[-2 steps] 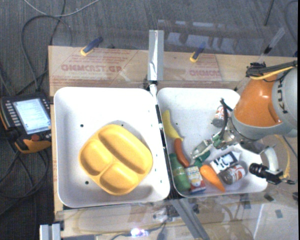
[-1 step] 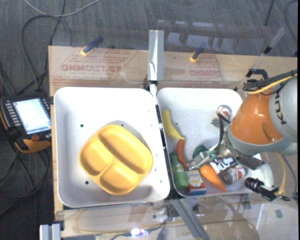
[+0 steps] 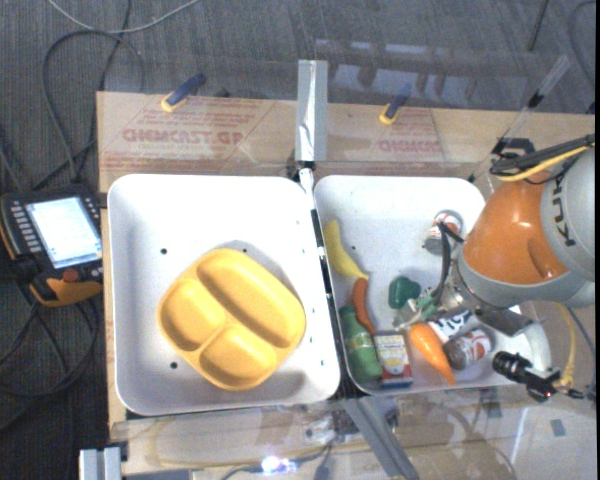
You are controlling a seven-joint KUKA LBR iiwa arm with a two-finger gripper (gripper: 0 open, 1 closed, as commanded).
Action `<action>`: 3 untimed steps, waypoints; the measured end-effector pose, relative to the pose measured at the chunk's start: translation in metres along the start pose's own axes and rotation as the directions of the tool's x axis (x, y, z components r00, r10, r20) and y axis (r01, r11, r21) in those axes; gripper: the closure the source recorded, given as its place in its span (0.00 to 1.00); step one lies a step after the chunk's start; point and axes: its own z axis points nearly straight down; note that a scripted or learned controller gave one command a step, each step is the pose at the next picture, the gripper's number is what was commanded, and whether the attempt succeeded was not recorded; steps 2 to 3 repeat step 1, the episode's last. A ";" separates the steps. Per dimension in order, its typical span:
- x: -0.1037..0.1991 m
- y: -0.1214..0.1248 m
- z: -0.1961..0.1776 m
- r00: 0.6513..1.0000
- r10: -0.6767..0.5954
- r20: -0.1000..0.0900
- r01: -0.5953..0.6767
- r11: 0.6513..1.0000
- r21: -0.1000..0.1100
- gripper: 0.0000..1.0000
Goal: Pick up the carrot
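Two white bins sit side by side on the bench. The carrot (image 3: 431,351) lies in the right bin (image 3: 400,203), near its front edge, beside a small box (image 3: 392,358) and a can (image 3: 468,349). The hand (image 3: 432,313) hovers just above the carrot; its opening cannot be told. A yellow tray (image 3: 232,317) fills the left bin (image 3: 140,268).

Grey KUKA arm (image 3: 580,218) with rounded housing and wide orange band (image 3: 510,233) above wrist. Black lettering partly visible on grey shell. Black and yellow cables routed along upper side. Dark wrist hardware below band.
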 end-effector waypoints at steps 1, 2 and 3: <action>0.060 0.014 -0.082 0.998 -0.055 -0.016 0.056 0.998 0.023 1.00; 0.060 0.014 -0.082 0.998 -0.055 -0.016 0.056 0.998 0.023 1.00; 0.060 0.014 -0.082 0.998 -0.055 -0.016 0.056 0.998 0.023 1.00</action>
